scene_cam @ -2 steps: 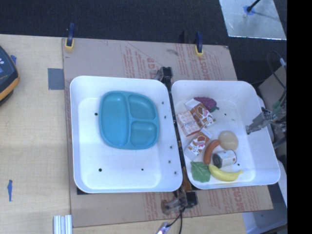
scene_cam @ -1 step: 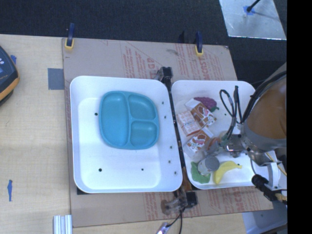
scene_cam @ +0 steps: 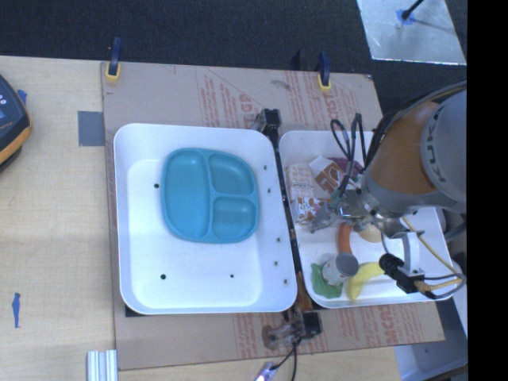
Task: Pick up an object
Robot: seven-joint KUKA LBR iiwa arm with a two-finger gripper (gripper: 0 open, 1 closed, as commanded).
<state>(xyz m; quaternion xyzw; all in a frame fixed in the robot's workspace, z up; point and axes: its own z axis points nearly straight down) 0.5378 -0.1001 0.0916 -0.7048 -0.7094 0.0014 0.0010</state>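
So the stuff to grab is all piled in the right bin (scene_cam: pixel 295 145), right-center of the frame. The easiest piece to read is a yellow banana-shaped thing (scene_cam: pixel 362 279) near the bin's lower edge; its long axis runs on a diagonal, one end pointing to the upper right and the other down toward the lower left. Just beside it on the left there's a green piece (scene_cam: pixel 321 279) with a small grey round object (scene_cam: pixel 346 263) touching its upper right. Above that sits an orange carrot-like piece (scene_cam: pixel 344 235), roughly upright in the picture, long axis top to bottom. Higher up is a jumble of printed wrappers or packets (scene_cam: pixel 305 187), too small to make out.

The pincer (scene_cam: pixel 349 205) is down among that clutter, just above the orange piece, but honestly I can't tell how it's set. The grey arm with its orange band (scene_cam: pixel 405 149) comes in from the right edge.

The left bin (scene_cam: pixel 127 213) holds a blue divided plate (scene_cam: pixel 210 194), three compartments, lying flat in the upper half. Both bins sit on cardboard on the wooden table (scene_cam: pixel 48 236).
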